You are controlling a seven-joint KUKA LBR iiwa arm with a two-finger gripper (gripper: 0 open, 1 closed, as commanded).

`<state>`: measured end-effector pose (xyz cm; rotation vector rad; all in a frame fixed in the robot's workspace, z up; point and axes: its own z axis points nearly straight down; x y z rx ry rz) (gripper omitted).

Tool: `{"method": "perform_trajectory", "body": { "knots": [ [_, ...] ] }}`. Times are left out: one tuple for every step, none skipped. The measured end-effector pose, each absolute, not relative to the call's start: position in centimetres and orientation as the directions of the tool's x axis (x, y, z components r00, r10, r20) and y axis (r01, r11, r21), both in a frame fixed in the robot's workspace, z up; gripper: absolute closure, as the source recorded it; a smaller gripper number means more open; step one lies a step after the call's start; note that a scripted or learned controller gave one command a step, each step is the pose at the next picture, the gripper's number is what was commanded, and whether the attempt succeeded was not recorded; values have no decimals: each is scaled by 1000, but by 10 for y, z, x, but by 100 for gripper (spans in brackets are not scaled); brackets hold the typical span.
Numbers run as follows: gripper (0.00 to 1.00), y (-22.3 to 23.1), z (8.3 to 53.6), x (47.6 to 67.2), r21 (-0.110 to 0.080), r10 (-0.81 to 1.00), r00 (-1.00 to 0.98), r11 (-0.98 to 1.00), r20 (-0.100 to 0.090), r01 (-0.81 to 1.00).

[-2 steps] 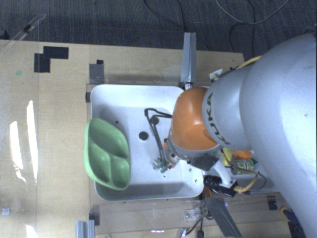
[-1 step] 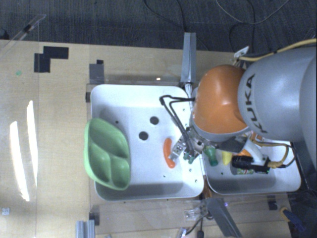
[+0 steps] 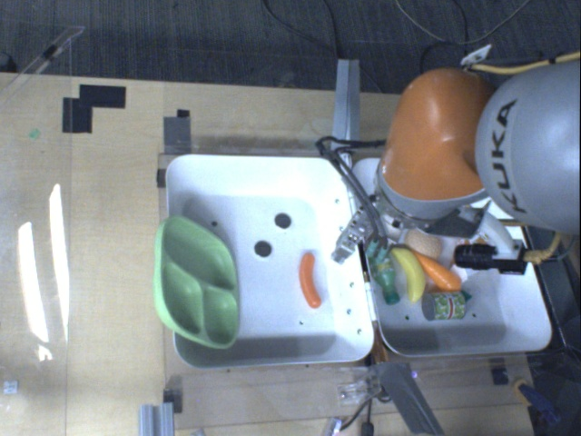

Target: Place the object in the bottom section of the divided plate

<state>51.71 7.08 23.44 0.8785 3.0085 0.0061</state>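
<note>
The green divided plate (image 3: 196,284) looks like smooth matt plastic. Both white bins (image 3: 272,175) look smooth, slightly glossy plastic. The bench (image 3: 82,243) is pale wood, with glare at left.

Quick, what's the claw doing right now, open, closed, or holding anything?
Claw: at the right wall of the left bin; whether it is open or closed cannot be told, and nothing is visibly in it.
</note>
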Motion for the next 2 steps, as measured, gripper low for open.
{"method": "perform_trajectory", "body": {
  "knots": [
    [0,71,234,517,6,537,-843,843,-6,537],
    [0,140,90,491,15,654,-756,756,-9,654]
  ]
}}
